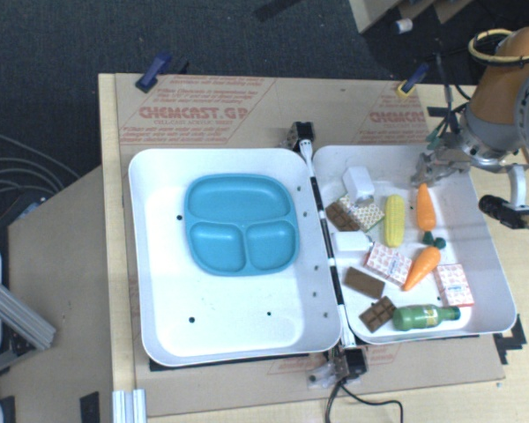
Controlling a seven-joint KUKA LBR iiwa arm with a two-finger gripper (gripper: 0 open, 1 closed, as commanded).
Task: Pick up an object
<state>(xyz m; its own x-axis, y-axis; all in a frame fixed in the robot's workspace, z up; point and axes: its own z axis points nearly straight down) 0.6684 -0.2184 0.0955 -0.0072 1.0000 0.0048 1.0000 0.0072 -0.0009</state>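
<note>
- The right bin (pixel 489 267) holds a scatter of toy food. Two orange carrots: one (pixel 425 208) lies far in the bin, just near of the gripper; the other (pixel 422 267), with a green top, lies tilted nearer the middle.
- One yellow corn cob (pixel 394 220) lies lengthwise just left of the far carrot.
- One green bottle (pixel 426 316) lies on its side at the near edge of the bin.
- Three brown chocolate pieces: one (pixel 342 216) at the left, one (pixel 364 281) nearer, one (pixel 377 313) touching the bottle's left end.
- One white block (pixel 359 183) lies far left; three patterned packets (pixel 387 262) lie among the rest.
- The grey arm (pixel 498 104), with its orange band, reaches in from the far right; its gripper (pixel 430 169) hangs over the far right part of the bin, just beyond the far carrot. Whether the fingers are open or clenched I cannot tell.
- The left bin (pixel 159 315) carries one blue three-part tray (pixel 241 221).
- Both bins sit on the tabletop (pixel 203 108).
</note>
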